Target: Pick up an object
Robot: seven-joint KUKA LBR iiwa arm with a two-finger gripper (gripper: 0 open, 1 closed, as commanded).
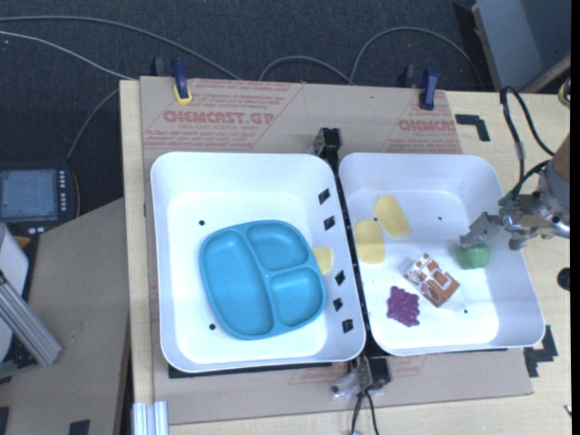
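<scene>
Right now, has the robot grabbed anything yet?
Not yet, it seems. The gripper has reached into the right white bin and sits just above the small green block, which looks to lie on the bin floor. Closing on it and lifting remain. The purple grape bunch lies untouched.

Two bins [172, 270], three yellow pieces [391, 214]

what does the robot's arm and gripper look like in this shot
At the camera view's right edge, the gripper is a small grey metal assembly with dull silvery fingers, mounted on a rounded light grey wrist. A sliver of orange shows on the arm above it. A dark cable loops down toward the wrist.
</scene>
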